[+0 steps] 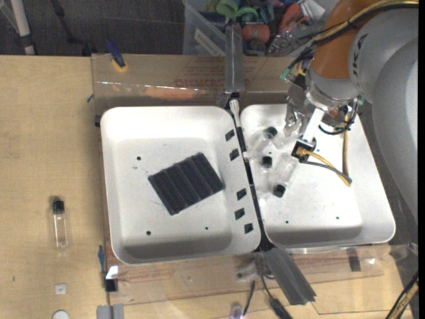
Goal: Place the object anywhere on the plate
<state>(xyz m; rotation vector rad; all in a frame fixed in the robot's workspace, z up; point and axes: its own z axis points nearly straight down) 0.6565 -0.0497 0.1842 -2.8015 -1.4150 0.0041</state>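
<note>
A dark ribbed rectangular plate (pixel 186 182) lies tilted in the middle of the left bin (pixel 119 238). In the right bin (pixel 345 224) lie several small clear vials with black caps: one near the back left (pixel 269 133), one by the divider (pixel 265 160) and one further forward (pixel 279 190). My gripper (pixel 297 133) hangs low over the back of the right bin, just right of these vials. Glare and the clear plastic hide what lies under its tip.
A grey divider (pixel 242 171) with black clips runs between the bins. A tub of coloured toys (pixel 265 8) stands behind them. Another clear vial (pixel 59 222) lies on the wooden bench at left. Yellow and black cables (pixel 332 168) trail from the wrist into the right bin.
</note>
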